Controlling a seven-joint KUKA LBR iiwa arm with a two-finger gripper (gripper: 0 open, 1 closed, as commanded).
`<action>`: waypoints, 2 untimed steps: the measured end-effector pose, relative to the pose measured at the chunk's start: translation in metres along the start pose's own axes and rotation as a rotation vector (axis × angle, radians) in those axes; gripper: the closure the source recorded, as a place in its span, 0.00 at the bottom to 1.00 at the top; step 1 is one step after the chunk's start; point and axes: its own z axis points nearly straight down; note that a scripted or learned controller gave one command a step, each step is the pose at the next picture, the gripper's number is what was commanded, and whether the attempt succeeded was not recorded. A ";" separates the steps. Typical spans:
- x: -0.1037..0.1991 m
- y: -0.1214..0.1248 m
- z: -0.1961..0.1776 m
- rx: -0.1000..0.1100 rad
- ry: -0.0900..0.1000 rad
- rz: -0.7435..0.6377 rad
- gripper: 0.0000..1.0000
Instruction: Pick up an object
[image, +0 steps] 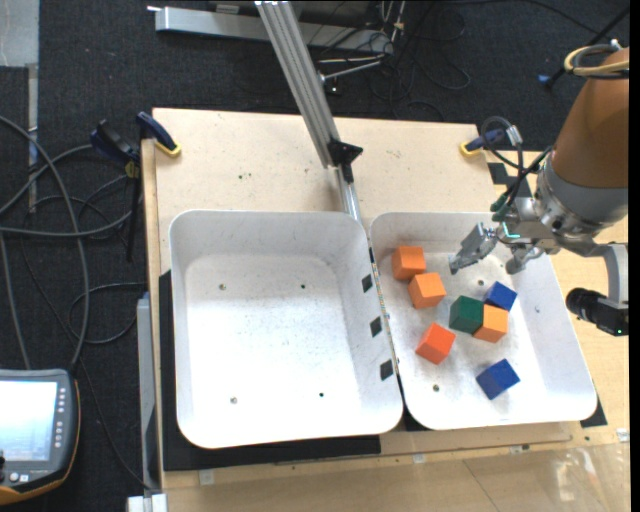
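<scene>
The left bin (270, 330) lies at 9 o'clock; the right bin (560, 380) at 3 o'clock holds all blocks. The arm (595, 130) enters from 2 o'clock; its gripper (490, 250) hangs spread, w/ nothing between the fingers, above the bin's top. The green block (466, 314) touches an orange block (491, 323); a blue block (501, 296) sits just beside. Risk: the blocks are packed, so a finger may land on a neighbour & push instead of gripping.

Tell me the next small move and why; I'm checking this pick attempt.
Probably lower the claw toward the blue block just under it. The claw hangs above the right bin with nothing between its fingers, and the blocks all lie on the bin floor.
</scene>
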 end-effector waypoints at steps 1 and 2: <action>0.000 0.000 -0.002 -0.004 -0.001 0.002 0.00; 0.005 0.007 0.059 0.002 0.000 0.002 0.00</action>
